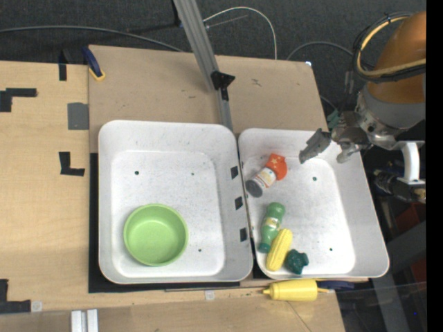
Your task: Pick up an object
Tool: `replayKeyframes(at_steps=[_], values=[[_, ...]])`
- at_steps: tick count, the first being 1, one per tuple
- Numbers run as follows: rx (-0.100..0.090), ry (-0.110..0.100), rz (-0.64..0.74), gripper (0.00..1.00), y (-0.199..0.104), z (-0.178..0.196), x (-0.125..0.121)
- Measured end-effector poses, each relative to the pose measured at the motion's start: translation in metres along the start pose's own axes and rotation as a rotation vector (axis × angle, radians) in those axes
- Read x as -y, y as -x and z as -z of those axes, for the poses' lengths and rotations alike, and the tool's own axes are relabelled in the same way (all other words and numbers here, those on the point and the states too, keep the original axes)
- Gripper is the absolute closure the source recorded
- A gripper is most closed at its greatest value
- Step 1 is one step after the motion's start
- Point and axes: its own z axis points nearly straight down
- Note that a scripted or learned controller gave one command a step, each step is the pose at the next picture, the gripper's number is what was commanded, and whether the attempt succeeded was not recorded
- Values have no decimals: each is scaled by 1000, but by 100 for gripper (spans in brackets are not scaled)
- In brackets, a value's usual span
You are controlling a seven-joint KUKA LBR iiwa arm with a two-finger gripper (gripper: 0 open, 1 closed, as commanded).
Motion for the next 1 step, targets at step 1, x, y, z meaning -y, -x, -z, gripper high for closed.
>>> replayKeyframes(at_steps=[1], values=[[0, 0, 0, 0, 0, 0, 0]])
